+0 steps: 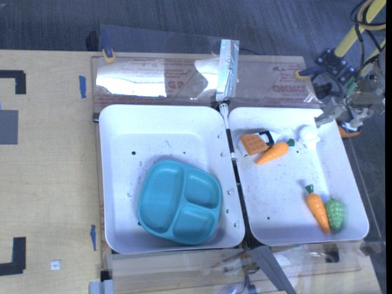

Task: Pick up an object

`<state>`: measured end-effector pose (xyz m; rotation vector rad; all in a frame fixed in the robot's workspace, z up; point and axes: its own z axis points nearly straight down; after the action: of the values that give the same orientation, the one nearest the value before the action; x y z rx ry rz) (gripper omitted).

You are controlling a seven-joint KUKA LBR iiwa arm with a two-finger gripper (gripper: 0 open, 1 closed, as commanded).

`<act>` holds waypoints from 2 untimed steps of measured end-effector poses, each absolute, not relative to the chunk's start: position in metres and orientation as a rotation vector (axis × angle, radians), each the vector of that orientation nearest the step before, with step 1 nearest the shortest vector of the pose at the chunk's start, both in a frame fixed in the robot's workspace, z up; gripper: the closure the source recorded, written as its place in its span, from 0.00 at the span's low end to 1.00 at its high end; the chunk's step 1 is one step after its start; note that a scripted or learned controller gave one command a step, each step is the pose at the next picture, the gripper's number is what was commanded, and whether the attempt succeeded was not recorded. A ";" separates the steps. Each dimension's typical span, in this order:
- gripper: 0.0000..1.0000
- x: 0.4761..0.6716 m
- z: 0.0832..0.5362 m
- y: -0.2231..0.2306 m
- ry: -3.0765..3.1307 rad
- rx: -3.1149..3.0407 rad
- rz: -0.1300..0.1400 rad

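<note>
The camera view looks down on two shallow white bins set side by side on the bench. The left bin (116, 127) holds one thing: a blue divided plate (179, 201) with three compartments, lying low and a little right of the bin's middle, its far edge near the wall shared with the neighbouring bin.

The right bin (288, 219) holds several small things. Near its upper left corner lies an orange waffle-like square (252, 143) with a thin black piece just behind it. Touching or just beside that square, a toy carrot (272, 152) lies at a slant, its green top pointing up and right. A small white object (308, 135) sits near the bin's top rim, just right of that carrot's leafy end. Well apart from these, close to the lower right corner, a second toy carrot (317, 210) lies with its green top pointing up-left, and a green bumpy ball-like item (335, 212) rests against its right side.

The gripper (327, 116) hangs at the top right corner of the right bin, over the rim, near the white object; whether its pincer is released or clenched I cannot tell, and nothing is visible in its grasp
</note>
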<state>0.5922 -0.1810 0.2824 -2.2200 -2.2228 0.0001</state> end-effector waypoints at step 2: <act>0.00 0.639 0.086 -0.097 -2.367 -2.069 -0.002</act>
<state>0.6389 -0.0969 0.0863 -2.0694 -2.3666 -0.0022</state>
